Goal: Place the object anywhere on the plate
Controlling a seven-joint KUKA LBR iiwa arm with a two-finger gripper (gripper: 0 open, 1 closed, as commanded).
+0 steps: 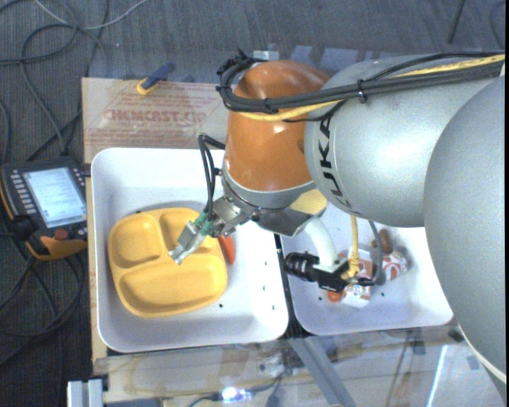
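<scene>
Locate the tool over the yellow divided plate, with its tip at the ridge between the plate's compartments. You cannot tell from this view whether the tool is released or clenched, and nothing can be confirmed as held in it. Just beside the tool, on its arm side, an orange-red object sits at the plate's rim; whether it rests on the plate or on the floor of the left bin cannot be determined, because the wrist hides part of it. Treat placement as unconfirmed. Risks from this position: a retreating tool may drag or knock the object off the rim, and downward pressure on the ridge may tip or slide the plate. Farther from the tool, past the bin wall, the right bin carries several small items, well apart from the plate. Beyond the bins, a handheld pendant lies on the floor.
</scene>
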